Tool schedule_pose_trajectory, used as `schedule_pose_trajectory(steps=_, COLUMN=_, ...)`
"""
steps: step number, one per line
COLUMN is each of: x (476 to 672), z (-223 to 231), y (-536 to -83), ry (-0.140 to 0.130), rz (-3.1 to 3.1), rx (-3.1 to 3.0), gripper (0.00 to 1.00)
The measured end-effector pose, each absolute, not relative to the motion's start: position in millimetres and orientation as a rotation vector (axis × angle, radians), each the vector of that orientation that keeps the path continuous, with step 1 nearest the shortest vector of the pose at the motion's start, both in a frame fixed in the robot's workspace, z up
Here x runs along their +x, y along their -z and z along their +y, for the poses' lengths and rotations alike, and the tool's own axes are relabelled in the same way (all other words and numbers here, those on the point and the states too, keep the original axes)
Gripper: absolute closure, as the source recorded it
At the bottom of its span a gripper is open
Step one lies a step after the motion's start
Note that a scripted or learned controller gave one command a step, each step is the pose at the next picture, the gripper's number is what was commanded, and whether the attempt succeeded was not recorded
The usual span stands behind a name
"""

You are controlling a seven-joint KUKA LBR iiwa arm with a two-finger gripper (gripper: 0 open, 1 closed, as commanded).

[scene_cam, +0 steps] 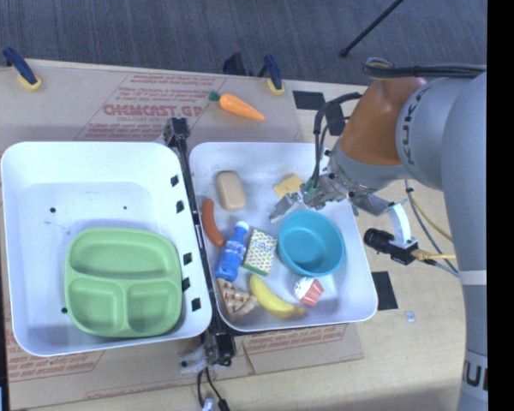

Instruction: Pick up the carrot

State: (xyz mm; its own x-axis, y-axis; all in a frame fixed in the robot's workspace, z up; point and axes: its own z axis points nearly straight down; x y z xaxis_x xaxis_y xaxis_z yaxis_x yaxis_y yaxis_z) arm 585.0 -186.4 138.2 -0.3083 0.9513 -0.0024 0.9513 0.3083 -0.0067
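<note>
Basically nothing done yet. Near edge of right bin [360, 302]: banana [272, 298], pizza slice [234, 298]. Mid-bin, gripper [293, 200] sits over the blue bowl's [313, 242] rim, fingers spread, nothing between them. Carrot [238, 106] lies farther back on the cardboard [137, 101], outside both bins. Reach, grasp, lift all remain.

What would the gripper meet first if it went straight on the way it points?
Probably the yellow cheese wedge, just ahead of the gripper, which points left across the right bin; the bread roll lies beyond. Height is unclear.
</note>
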Motion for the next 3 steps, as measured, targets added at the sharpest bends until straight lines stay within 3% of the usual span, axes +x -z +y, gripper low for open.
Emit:
schedule_pose_trajectory(steps=1, x=570.3, z=-178, y=-282, ry=-0.003, rz=-2.614, rx=-1.755, gripper=0.0)
schedule_pose_trajectory(steps=2, x=591.1, z=-171, y=-448, ry=-0.007, rz=-2.925, rx=-1.175, gripper=0.0)
schedule_pose_trajectory(steps=3, x=642.4, z=-126, y=-496, ry=-0.007, rz=-2.652, rx=-1.687, gripper=0.0)
